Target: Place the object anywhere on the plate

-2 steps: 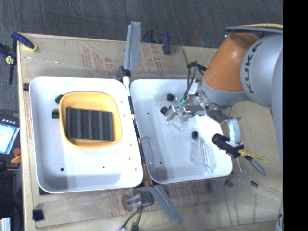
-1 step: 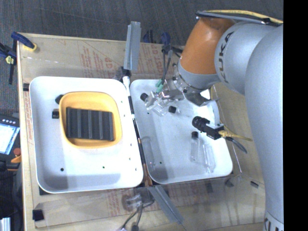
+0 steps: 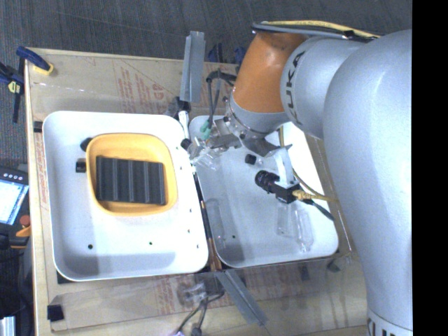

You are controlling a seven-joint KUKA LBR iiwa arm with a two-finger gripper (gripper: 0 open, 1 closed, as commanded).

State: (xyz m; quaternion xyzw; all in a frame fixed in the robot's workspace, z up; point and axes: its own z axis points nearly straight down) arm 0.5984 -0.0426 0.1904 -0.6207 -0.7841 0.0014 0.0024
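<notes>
A yellow plate (image 3: 130, 145) with a dark ridged rectangle in its middle lies in the left white bin (image 3: 70, 250). My gripper (image 3: 202, 150) hangs low at the far left corner of the right white bin (image 3: 238, 254), close to the wall between the two bins. A small pale green object (image 3: 201, 127) shows just behind the gripper, in that same corner. The arm's body hides much of the right bin, and the view does not show whether anything is held.
A clear plastic piece (image 3: 294, 224) lies at the right of the right bin. A black cabled part (image 3: 270, 181) sticks out below the wrist. Small dark bits (image 3: 85, 145) sit left of the plate. Clamps (image 3: 33, 59) stand at the bench's far left corner.
</notes>
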